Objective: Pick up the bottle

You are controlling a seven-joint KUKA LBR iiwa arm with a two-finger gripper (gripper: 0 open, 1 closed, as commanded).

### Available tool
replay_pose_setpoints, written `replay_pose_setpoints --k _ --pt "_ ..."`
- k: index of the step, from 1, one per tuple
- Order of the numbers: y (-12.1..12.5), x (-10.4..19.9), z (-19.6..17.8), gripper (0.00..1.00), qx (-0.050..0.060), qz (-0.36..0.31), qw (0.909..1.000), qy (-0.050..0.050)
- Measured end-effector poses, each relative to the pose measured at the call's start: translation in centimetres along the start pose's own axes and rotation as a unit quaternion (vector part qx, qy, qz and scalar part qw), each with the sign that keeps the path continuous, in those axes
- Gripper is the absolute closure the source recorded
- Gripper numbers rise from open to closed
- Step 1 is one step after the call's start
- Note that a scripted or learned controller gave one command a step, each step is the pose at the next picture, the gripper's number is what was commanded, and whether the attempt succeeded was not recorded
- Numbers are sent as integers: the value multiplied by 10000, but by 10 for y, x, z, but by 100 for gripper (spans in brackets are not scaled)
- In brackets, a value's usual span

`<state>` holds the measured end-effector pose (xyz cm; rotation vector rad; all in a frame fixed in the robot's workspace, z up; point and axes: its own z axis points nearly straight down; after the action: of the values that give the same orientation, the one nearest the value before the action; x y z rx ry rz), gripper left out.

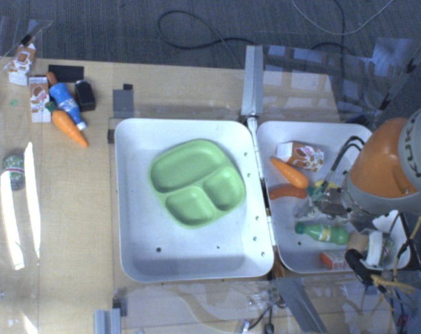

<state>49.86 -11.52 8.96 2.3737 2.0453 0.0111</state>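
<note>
One bottle [323, 233] lies on its side in the right bin [285, 252], just below the gripper [326, 202] and nearly touching it, its neck pointing away from the arm toward the divider between the bins. It looks like a small plastic bottle, yellow-green through the body, so probably light and fairly stiff, but smooth and round enough to roll or slip under a pinch; the best hold is likely across the middle of the body, with the jaws closing across its short width. Whether the gripper is spread or closed cannot be made out, and nothing is seen held in it. Above the gripper lie a carrot [289, 172] and a brown packet [304, 156]; its printing is too small to read, and so is any label on the bottle.
</note>
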Motion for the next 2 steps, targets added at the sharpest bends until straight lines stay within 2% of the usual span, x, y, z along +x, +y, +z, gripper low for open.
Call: replay_pose_setpoints --k 1,2 --pt "-3 -23 1 0 -22 1234 9924 13" --pt "-9 16 0 0 -33 1526 9883 -5"
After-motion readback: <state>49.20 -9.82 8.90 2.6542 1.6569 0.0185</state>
